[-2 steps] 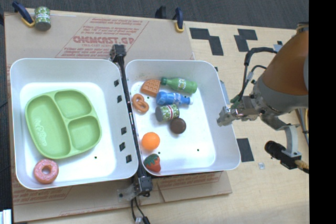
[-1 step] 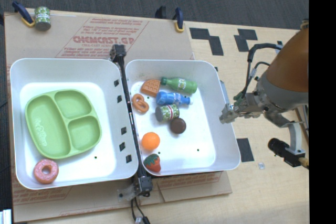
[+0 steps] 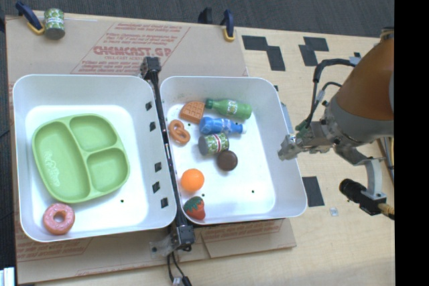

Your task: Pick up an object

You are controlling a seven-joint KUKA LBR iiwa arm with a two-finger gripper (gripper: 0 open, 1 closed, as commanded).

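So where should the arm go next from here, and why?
Probably a short move toward the view's left, bringing the gripper over the right bin. It sits outside the bin's right wall with nothing between its fingers, while the objects lie clustered in the bin's left half. The chocolate ball and orange look like the nearest and least crowded targets.
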